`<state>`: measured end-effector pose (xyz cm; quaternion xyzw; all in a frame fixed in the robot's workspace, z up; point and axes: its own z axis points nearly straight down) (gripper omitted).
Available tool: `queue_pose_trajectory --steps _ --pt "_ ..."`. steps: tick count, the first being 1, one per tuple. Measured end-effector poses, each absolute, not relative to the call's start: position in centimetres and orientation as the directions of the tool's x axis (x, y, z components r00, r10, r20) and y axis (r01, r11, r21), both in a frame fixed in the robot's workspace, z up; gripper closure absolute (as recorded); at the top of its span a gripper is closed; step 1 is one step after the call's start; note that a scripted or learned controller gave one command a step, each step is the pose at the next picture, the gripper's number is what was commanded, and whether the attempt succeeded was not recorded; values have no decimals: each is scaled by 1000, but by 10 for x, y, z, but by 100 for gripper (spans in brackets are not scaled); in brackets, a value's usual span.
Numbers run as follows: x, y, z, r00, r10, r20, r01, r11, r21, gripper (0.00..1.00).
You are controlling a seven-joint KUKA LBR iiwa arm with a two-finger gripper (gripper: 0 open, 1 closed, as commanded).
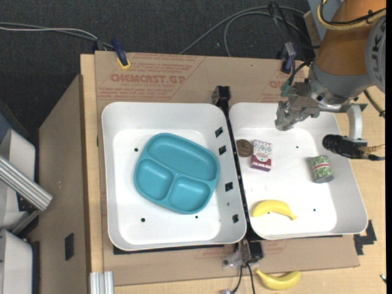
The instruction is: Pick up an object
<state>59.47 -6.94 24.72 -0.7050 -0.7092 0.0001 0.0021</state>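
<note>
The gripper (285,122) hangs over the upper part of the right bin (349,216), at the upper right of the frame; whether it is spread or pressed together cannot be told. Just below and left of it lie a small box (261,155) and a brown disc (244,147). A can (320,168) sits lower right, a banana (273,209) farther down.

Tool (286,122) low, arm from right
</note>
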Motion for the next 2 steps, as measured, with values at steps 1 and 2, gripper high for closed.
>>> queue_pose_trajectory --steps 1,2 --pt "591 -12 252 -7 1000 3 1000 7 -2 100" --pt "582 43 253 -7 1000 3 1000 7 -3 100"
